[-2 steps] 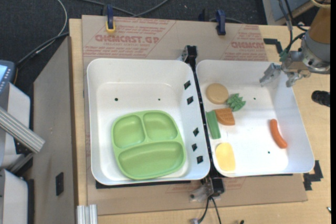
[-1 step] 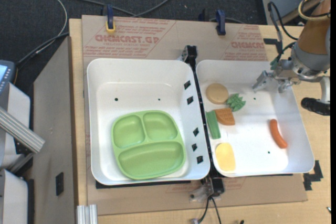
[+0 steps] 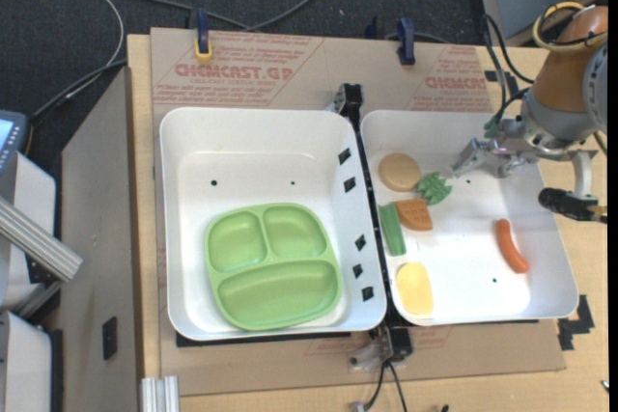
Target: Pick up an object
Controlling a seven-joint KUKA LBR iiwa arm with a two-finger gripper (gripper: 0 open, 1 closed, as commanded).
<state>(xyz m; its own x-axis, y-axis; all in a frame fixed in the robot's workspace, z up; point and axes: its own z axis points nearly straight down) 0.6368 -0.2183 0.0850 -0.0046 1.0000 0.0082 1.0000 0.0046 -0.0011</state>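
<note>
Two shallow white plastic bins sit side by side on the brown cardboard-covered tabletop [image 3: 290, 53], meeting along a dark central seam. In the left bin [image 3: 183, 150] lies a light green plastic tray with three compartments [image 3: 274, 263], set toward the near edge.

The right bin [image 3: 541, 289] carries several small pieces. A round tan cookie-like disc [image 3: 399, 172] lies near the seam toward the far side. Just beside it, toward the arm, is a small green leafy piece [image 3: 435, 189]. Below these sits an orange wedge-shaped block [image 3: 416, 214], touching or nearly touching a long green stick-shaped piece [image 3: 392, 229] that runs alongside the seam. Nearer the front wall is a pale yellow rounded block [image 3: 413, 288]. Well apart from this cluster, toward the bin's right wall, an orange-red sausage-shaped piece [image 3: 512, 246] lies at a slant.

The grey arm with its orange band [image 3: 565, 77] comes in from the right, over the far right corner of the right bin. Its tool [image 3: 473, 159] points toward the green leafy piece and sits near it. How wide the tool stands cannot be told, and nothing can be seen gripped in it.
</note>
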